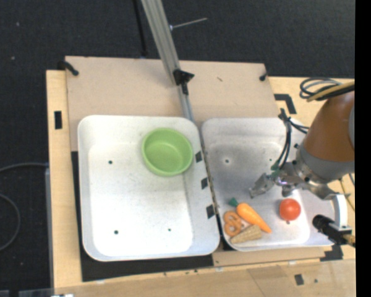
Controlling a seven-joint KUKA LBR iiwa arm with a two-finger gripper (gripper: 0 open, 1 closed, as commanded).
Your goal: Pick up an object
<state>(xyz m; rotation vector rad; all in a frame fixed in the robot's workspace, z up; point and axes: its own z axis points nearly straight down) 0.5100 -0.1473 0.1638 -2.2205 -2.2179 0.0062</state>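
White plastic forms the two shallow bins on the counter. The left bin carries one green bowl near its far edge. The right bin carries the candidate objects, grouped at its near edge: a carrot, an ear of corn touching it, an orange pretzel-shaped piece just beside both, and a red tomato set apart to the right.

Task status: no object is lifted. All items rest on the bin floor, and nothing shows between the jaws. The approach, grasp and lift appear to remain.

Arm pose: the arm reaches in from the right edge, its orange band above the wrist. The gripper hangs over the right bin, angled toward the bin centre, above and beyond the carrot and just left of the tomato. The view is too coarse to show whether the jaws are open or closed; that cannot be told. The nearest targets are judged to be the tomato and the carrot.
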